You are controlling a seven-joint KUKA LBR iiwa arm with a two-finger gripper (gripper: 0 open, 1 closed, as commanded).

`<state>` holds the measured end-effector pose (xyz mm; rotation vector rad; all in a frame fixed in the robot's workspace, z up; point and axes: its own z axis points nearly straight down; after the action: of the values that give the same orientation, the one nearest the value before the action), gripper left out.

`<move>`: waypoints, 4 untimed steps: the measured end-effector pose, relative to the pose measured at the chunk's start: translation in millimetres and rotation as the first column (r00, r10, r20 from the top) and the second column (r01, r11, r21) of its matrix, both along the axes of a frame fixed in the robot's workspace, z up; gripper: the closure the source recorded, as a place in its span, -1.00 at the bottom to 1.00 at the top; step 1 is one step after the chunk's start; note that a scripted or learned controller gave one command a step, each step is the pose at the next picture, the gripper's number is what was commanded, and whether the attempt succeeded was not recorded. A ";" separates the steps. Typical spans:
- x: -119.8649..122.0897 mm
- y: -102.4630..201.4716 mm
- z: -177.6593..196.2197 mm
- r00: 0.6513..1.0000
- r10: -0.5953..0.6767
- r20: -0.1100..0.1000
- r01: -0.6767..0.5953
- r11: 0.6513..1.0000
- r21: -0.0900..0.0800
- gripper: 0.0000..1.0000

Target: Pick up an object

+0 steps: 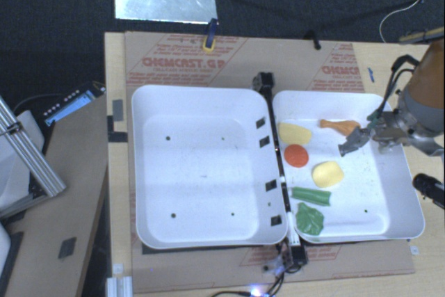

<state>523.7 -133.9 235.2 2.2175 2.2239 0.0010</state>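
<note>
The tool hung over the right bin, its dark metal fingers pointing left; whether they were apart or together could not be told, and nothing showed between them. Just beside its tip lay an orange drumstick-shaped piece, smooth and tapering. Further left sat a pale yellow rounded wedge, touching a flat red disc below it. A glossy yellow lump lay near the disc, with a slim green pod beneath and a crinkled green leafy piece at the bin's lower left corner. Both bins were shallow, smooth white plastic with rounded corners. The left bin adjoined the right on the brown cardboard-covered worktop.
</note>
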 end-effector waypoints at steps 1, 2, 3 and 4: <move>-39.3 36.3 -91.3 1.000 0.000 -0.008 0.000 1.000 0.004 -1.00; 16.1 7.1 -153.5 1.000 -0.001 0.003 0.001 1.000 -0.002 -1.00; 17.1 8.7 -137.2 1.000 0.000 0.009 0.000 1.000 0.000 1.00; 70.8 92.0 18.0 1.000 0.012 0.019 -0.012 1.000 0.001 1.00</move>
<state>594.6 -41.9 253.2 2.1947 2.2284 0.0239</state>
